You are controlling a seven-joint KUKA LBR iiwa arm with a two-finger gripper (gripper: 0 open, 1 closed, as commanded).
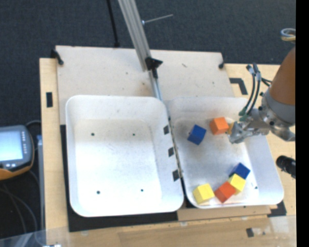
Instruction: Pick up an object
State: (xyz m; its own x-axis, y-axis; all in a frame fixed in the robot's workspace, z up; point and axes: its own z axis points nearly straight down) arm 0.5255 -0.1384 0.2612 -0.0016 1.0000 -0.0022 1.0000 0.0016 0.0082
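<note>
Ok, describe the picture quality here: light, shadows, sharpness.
Camera view: even, soft overhead light; the small orange cube and blue cube cast only faint shadows on the shallow white right bin; no harsh glare; the whole frame is slightly soft, and the metal claw looks blurred.

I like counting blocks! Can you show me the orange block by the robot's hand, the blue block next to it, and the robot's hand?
orange block (219,125), camera view, top face.
blue block (196,134), camera view, top face.
gripper (237,133), camera view, at its fingertips.
</note>
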